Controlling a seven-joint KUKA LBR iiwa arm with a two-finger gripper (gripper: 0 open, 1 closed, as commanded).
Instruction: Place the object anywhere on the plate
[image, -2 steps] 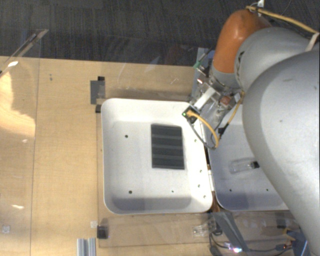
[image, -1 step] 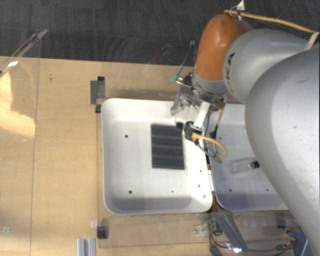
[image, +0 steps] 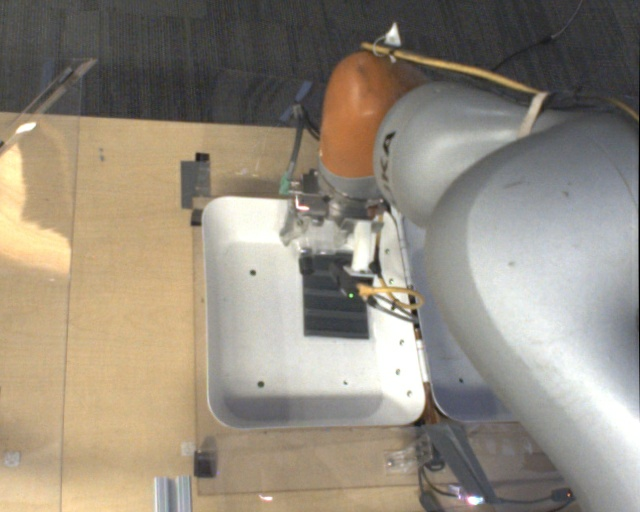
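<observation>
My gripper (image: 335, 318) is a black block under the orange-banded wrist (image: 350, 120). It hangs over the upper middle of the left white bin (image: 240, 380), pointing down at the bin floor. The white floor around it is bare, apart from a few small dark dots. My grey arm (image: 520, 250) covers most of the right bin (image: 462, 395), of which a lower left corner shows. Whatever lies under the arm and wrist is hidden.
Black brackets stand at the left bin's far left corner (image: 198, 180) and near left corner (image: 205, 462). Bare wooden bench (image: 100, 300) stretches to the left. Cables (image: 450, 485) lie at the bench's front edge, below the right bin.
</observation>
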